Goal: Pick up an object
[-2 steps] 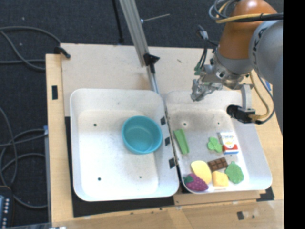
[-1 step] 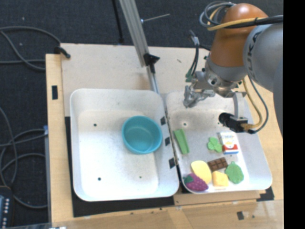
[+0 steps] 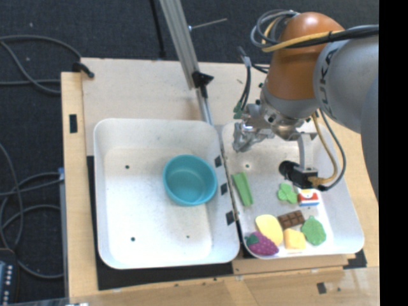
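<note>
My gripper (image 3: 243,140) hangs over the far left part of the right bin (image 3: 344,218), below the orange wrist band. Nothing shows between its fingers. A green stick-shaped toy (image 3: 243,189) lies just below it, close to the bin's left wall. Further right and nearer the front lie a green leafy piece (image 3: 288,193), a small red, white and blue box (image 3: 309,199), a brown chocolate bar (image 3: 291,219), a yellow banana-like piece (image 3: 269,227), a yellow block (image 3: 293,238), a green broccoli-like piece (image 3: 314,230) and purple grapes (image 3: 262,243).
The left bin (image 3: 115,234) holds a teal bowl (image 3: 189,180) near its right side. A slanted metal pole (image 3: 182,40) rises behind the bins. A black clip (image 3: 294,169) on a cable hangs beside the arm. Cables lie on the dark floor at left.
</note>
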Controlling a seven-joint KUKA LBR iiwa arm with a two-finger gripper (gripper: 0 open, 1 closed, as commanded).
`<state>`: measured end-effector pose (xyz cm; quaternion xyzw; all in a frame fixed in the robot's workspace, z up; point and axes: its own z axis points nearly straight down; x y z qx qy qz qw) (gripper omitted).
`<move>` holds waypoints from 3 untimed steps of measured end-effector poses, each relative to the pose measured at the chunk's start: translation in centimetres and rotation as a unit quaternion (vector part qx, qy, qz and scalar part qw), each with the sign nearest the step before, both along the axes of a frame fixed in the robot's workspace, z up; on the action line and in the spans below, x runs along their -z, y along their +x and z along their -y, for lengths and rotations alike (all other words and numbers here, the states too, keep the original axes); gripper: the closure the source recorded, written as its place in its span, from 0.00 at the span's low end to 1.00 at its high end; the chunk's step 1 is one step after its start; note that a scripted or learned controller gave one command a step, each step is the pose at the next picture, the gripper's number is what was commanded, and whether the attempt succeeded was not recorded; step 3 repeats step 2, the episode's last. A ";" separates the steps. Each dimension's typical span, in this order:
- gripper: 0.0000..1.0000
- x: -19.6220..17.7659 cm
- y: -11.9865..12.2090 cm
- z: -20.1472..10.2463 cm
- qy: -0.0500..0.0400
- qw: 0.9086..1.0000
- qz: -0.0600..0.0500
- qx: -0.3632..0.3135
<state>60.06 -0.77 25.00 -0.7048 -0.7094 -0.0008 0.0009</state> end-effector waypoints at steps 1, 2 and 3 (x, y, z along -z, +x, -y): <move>1.00 0.4 -2.4 -3.4 -0.001 1.000 -0.001 0.000; 1.00 1.6 -5.5 -7.4 -0.001 1.000 -0.001 0.001; 1.00 1.6 -5.5 -7.4 -0.001 1.000 -0.001 0.001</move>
